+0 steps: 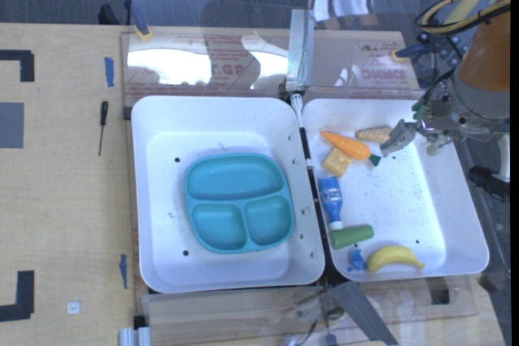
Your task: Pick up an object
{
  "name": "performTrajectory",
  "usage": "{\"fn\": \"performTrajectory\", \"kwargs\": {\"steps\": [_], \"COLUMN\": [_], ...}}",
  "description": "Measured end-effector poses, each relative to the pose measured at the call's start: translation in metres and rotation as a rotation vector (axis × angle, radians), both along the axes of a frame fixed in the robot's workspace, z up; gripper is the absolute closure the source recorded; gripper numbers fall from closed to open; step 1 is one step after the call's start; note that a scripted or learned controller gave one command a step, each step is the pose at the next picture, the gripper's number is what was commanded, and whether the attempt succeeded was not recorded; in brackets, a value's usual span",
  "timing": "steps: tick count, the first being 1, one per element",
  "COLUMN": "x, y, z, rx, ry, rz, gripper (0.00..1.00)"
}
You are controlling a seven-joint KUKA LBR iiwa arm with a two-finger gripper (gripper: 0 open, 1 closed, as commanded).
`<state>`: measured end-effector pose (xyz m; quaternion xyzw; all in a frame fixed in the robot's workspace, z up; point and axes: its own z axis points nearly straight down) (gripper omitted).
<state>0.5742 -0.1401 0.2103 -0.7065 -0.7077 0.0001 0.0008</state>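
Your gripper hangs low over the upper part of the right bin, reaching in from the right edge, its grey tip close beside the green end of the toy carrot and just below the pale bread-like piece. From this slanted view you cannot tell whether the jaws are apart or closed, and nothing shows clearly between them, so treat the hand as holding nothing for now.

The step in hand looks like the approach: the arm is lining up on something in the cluster at the top of that bin. The nearest candidates are the carrot, lying slantwise with its leafy end toward the gripper, and the bread piece right above it. A yellow block sits just beside the carrot's lower side. Farther down the bin's left wall you have a blue-and-white tube, then a green cylinder, and a banana near the bottom edge (all well apart from the gripper).

The left bin carries a teal divided plate, which plays no part yet.

For the next move, you would want the tip centred across the carrot's narrow width rather than at its end, then a straight descent and a firm close. The crowding of carrot, bread and block is the likely risk: a slightly off descent could nudge one into another.
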Motion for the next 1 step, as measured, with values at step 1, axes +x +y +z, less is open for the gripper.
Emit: {"fn": "performTrajectory", "kwargs": {"steps": [1], "x": [-0.0153], "y": [0.0214], "z": [-0.0756], "rx": [0.001], "ry": [0.007], "rz": [0.005], "gripper": [0.0]}}
